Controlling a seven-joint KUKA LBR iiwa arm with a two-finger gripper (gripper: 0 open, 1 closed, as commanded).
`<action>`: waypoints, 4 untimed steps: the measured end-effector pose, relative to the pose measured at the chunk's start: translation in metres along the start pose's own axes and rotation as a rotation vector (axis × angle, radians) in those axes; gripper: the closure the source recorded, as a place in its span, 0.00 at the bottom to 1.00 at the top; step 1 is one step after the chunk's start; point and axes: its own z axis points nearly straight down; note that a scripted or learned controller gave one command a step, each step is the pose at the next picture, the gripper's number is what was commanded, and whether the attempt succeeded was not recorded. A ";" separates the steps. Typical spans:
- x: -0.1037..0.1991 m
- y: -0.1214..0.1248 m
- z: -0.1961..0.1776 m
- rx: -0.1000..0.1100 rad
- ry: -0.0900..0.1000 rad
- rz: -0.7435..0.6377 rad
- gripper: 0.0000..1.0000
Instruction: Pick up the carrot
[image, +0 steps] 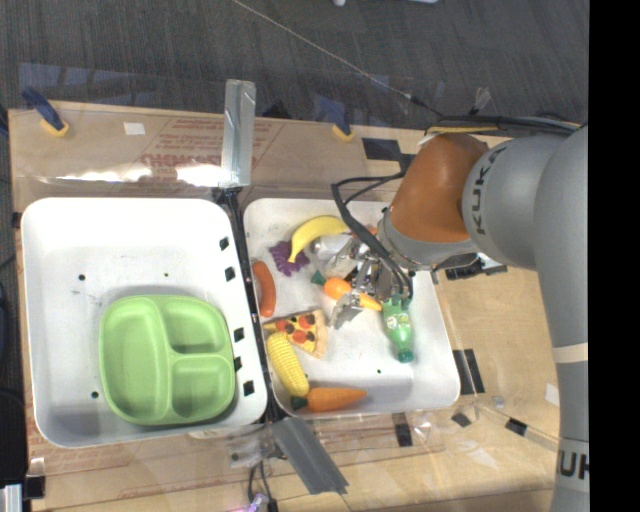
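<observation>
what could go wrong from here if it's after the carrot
1. The tool is over the middle of the right bin, beside a small orange item, while the carrot lies at the near wall; it may grab the wrong thing.
2. The carrot sits against the corn and close to the wall, so a descent there could clip either.
3. The green bottle lies right by the tool and could get knocked.

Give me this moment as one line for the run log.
phase: reaching | gripper: over right bin, grip state unclear | carrot: lying at near edge, beside corn, not held | green tray: in left bin
</observation>
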 end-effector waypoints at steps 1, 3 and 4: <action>-0.001 0.002 -0.010 -0.001 -0.001 -0.007 1.00; 0.139 0.103 -0.163 -0.001 0.002 -0.119 1.00; 0.049 0.167 -0.093 0.000 0.008 -0.128 1.00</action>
